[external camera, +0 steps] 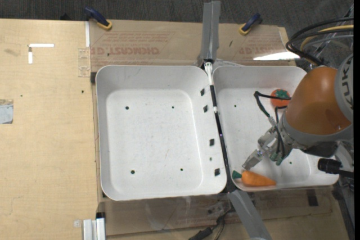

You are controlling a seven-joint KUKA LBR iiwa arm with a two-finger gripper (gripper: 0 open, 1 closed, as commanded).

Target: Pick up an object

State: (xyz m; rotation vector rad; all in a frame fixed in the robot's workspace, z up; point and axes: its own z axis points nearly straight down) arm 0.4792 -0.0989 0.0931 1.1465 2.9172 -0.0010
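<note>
Gripper [257,157] of the grey KUKA arm [318,104] hangs low over the right bin [236,93], near that bin's front edge, with its metal fingers [251,161] slanting down and toward the bin's front left corner. Whether those fingers are spread or closed cannot be told, since they overlap each other and the wrist covers their roots; nothing can be seen between them.

Just below the fingertips, at the bin's front rim, lies a toy carrot [257,179], orange with a small green top at its left end. It rests on its side, lengthwise along the rim, very close to the fingertips; contact cannot be confirmed.

Behind the gripper, further back in the same bin and partly hidden by the arm's orange band, sits a small orange-red object [279,96] with a touch of green on it. A black cable [263,105] loops from the wrist area across the bin floor beside it.

To the gripper's left stands the left bin [112,121], its white floor marked by a few dark dots. Both bins sit on a cardboard sheet [140,45] held by two clamps [98,17] at the back of the bench [45,121].
</note>
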